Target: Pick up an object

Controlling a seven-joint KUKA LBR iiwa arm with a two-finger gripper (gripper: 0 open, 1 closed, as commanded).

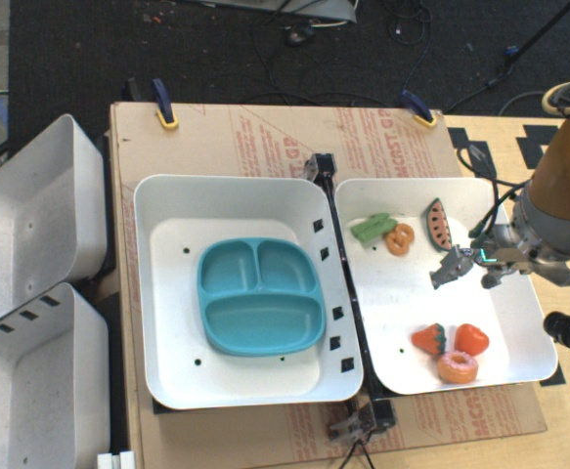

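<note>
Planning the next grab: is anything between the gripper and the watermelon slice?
Nothing visible. The gripper is over bare floor of the right bin, and the watermelon slice lies just up-left of it. The pretzel and green piece lie farther left.

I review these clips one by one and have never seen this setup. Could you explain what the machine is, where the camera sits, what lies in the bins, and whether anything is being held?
One fixed camera looks down at a slant on a bench with two shallow white bins. The grey robot arm reaches in from the right; its gripper hangs over the right bin, and I see nothing between its fingers. The left bin holds a blue divided plate. The right bin holds toy food: a green piece, an orange ring, a watermelon slice, a strawberry, a red-orange piece and a pink donut.
</note>
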